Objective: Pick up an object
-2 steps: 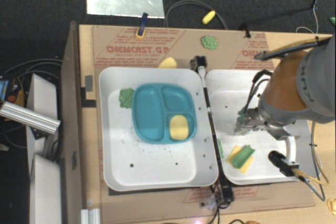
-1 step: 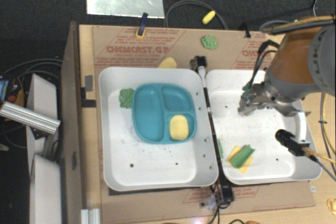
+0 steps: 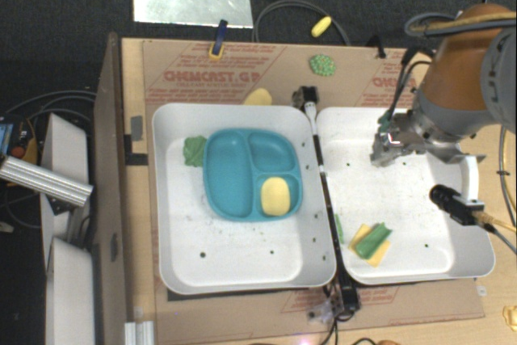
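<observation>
Jaws hang over the right bin, nothing visibly between them

The jaws [image 3: 388, 148] sit over bare floor of the right bin [image 3: 477, 254]; whether they are spread or pressed together I cannot tell. The green-and-yellow piece [image 3: 372, 241] lies well below them toward the bin's near edge, so a straight descent would likely close on nothing.

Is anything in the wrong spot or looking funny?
Yes. A green bumpy thing and a yellow piece lie on the cardboard behind the bins, outside them. A small yellow piece lies farther back, off the cardboard.
</observation>
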Controlling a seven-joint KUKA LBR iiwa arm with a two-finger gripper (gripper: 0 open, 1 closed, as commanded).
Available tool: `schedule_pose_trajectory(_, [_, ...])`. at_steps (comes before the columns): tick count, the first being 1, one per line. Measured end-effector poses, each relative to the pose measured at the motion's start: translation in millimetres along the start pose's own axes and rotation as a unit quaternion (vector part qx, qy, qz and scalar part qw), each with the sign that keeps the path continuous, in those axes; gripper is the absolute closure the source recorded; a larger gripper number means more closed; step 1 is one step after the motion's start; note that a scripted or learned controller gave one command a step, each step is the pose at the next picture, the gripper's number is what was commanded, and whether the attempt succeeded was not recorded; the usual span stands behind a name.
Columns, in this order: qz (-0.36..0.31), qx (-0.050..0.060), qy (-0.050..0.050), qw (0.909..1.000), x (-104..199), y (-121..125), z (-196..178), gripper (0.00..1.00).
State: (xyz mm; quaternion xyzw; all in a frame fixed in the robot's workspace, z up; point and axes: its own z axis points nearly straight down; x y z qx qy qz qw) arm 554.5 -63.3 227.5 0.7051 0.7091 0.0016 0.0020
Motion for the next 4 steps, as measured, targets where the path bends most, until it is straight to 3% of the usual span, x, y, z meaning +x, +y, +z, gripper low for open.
schedule_pose_trajectory(1, [-0.001, 0.001, 0.001, 1.0, 18.5, -5.0, -12.2, 1.0])
schedule_pose_trajectory(2, [0.0, 0.001, 0.0, 1.0, 33.8, 11.5, 1.8, 1.0])
schedule_pose_trajectory(3, [0.002, 0.001, 0.0, 1.0, 15.1, 27.7, -12.1, 1.0])
schedule_pose_trajectory(4, [-0.003, 0.002, 0.001, 1.0, 96.4, 43.1, 18.6, 1.0])
